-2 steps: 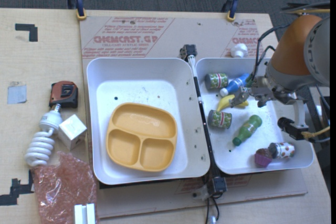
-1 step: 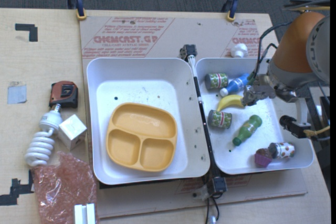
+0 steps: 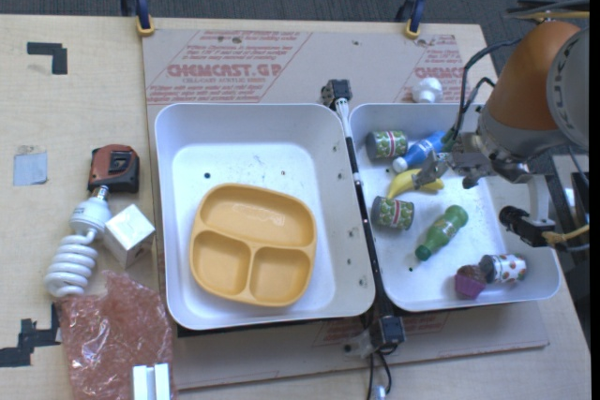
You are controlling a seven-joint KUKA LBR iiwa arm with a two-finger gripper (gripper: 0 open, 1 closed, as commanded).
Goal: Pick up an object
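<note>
Pincer (image 3: 433,170) is hovering over the banana (image 3: 412,185) in the right bin (image 3: 544,288); its state I cannot tell. Descending centred, avoiding the blue bottle (image 3: 424,149), seems wise.

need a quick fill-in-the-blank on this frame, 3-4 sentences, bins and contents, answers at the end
1. The yellow divided tray lies in the ____ bin.
2. The bottle lying in the right bin is ____ in colour.
3. The end effector is over the ____, a yellow fruit.
4. The spiral light bulb lies on the bench, to the ____ of both bins.

Missing words: left; green; banana; left
</note>
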